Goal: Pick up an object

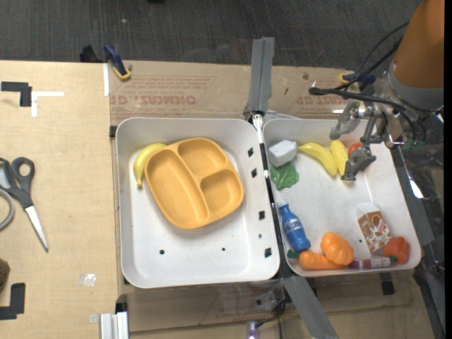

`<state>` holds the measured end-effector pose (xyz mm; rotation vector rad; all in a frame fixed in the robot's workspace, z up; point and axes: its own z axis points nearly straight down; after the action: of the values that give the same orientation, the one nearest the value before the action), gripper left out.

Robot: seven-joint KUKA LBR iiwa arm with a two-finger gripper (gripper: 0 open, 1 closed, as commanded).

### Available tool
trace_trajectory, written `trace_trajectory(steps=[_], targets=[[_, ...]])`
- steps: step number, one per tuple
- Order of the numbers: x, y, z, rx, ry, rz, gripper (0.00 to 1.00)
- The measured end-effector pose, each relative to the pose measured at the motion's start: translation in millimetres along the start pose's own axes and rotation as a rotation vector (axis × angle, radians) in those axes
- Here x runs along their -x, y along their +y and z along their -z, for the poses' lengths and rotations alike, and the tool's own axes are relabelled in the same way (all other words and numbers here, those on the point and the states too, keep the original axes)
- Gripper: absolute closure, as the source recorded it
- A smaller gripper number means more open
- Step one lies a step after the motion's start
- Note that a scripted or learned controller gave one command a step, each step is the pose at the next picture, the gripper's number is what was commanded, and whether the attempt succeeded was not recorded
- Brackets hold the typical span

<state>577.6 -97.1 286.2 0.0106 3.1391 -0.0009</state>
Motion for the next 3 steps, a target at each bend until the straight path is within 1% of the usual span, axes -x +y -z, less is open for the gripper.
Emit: trace_trajectory(steps=[1,2,3], targets=[[69.9,-14.1,-86.5,0.0,-0.002,-0.118,0.0],[75.4,-29.5,-192.6,-0.001,-0.003,-0.137,0.0],[22.2,-41.3,-193.3,-0.001,-0.001,-0.168,0.0]])
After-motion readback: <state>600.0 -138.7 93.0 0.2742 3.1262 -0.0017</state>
